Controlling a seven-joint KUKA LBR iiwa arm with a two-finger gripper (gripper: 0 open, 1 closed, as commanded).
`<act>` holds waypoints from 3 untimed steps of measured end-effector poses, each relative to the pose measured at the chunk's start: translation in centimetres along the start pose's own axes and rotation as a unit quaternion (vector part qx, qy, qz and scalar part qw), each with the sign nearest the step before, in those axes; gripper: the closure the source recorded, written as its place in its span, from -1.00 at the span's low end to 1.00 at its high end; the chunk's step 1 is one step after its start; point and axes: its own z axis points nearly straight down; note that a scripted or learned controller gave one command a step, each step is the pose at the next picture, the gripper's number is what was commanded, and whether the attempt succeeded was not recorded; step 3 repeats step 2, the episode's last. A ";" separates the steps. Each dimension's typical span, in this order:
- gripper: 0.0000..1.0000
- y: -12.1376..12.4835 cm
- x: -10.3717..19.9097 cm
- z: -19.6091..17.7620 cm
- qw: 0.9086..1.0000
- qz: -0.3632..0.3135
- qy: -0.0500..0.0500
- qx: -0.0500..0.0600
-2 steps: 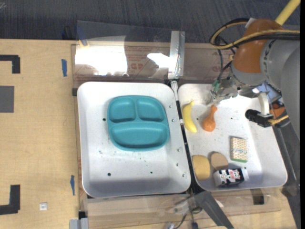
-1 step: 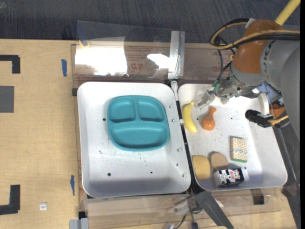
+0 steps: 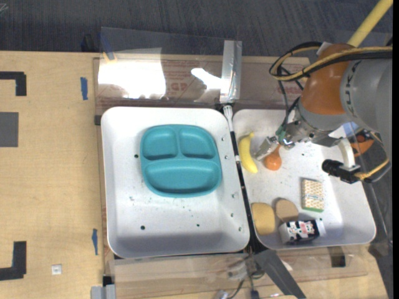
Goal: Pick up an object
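In the right bin (image 3: pixel 349 217) lie a yellow banana (image 3: pixel 247 154) against the left wall, a small orange ball (image 3: pixel 272 162) beside it, a patterned packet (image 3: pixel 312 194), two tan bread-like pieces (image 3: pixel 264 217), (image 3: pixel 287 208) and a black-and-white can (image 3: pixel 301 230) on its side. My gripper (image 3: pixel 269 146) reaches in from the right and hangs between the banana and the orange ball, just above the ball. Nothing shows held in it.
The left bin (image 3: pixel 118 223) holds a teal divided plate (image 3: pixel 181 159). A clear plastic panel with a taped post (image 3: pixel 230 73) stands behind the bins. Black and yellow cables (image 3: pixel 293 61) loop off the arm's wrist. A black bracket (image 3: pixel 340 169) juts over the right bin.
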 end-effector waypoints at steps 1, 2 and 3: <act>1.00 0.3 -0.1 -1.4 1.000 0.000 -0.002 -0.004; 1.00 3.6 6.8 -10.4 1.000 0.005 0.000 -0.005; 1.00 3.6 6.8 -10.4 1.000 0.005 0.000 -0.005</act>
